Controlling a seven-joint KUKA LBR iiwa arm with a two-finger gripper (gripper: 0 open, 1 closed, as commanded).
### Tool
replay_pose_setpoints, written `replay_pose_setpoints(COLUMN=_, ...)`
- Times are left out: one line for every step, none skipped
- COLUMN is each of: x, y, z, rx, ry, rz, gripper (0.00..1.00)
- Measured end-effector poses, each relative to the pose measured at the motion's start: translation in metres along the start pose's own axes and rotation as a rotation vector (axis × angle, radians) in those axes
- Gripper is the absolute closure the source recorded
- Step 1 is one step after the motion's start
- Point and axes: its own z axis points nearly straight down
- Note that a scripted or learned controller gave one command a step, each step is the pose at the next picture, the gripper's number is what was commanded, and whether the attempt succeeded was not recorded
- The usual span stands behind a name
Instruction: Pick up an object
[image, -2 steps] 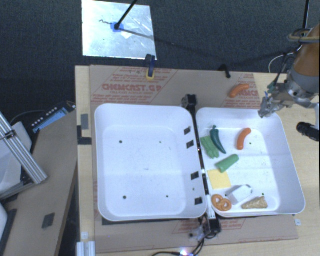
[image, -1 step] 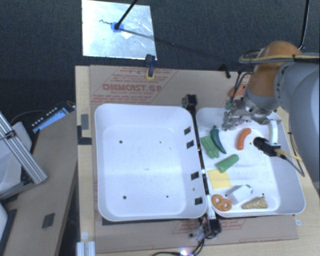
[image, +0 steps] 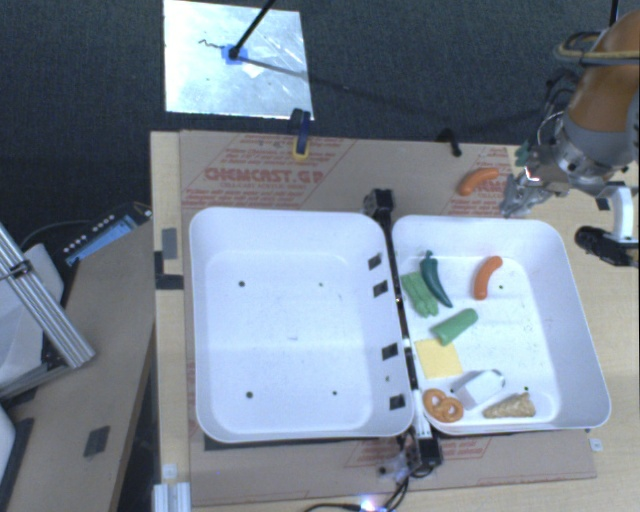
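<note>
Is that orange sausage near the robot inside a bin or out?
Out. The orange sausage lies on the brown board beyond the right bin, beside the end effector.

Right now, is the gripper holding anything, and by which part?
Nothing visibly held. The gripper hangs over the bench beyond the right bin's far rim, next to an orange sausage lying outside.

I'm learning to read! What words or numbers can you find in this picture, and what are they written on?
"CHEMCAST GP": red print on the brown paper sheet under the bins, behind the left bin.
More red print on the same sheet, near the far right edge and along the front edge below the bins: too small and blurred to read.
The toy food in the right bin bears no words.
</note>
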Motion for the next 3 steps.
replay_pose_setpoints(x=-0.053, y=-0.004, z=0.077, rx=0.015, ry=0.003, rz=0.002, gripper=1.00)
replay_pose_setpoints(x=-0.053, y=-0.001, z=0.131, rx=0.001, ry=-0.001, rz=-0.002, gripper=1.00)
replay_pose_setpoints(x=-0.052, y=-0.001, z=0.013, rx=0.004, ry=0.001, rz=-0.004, gripper=1.00)
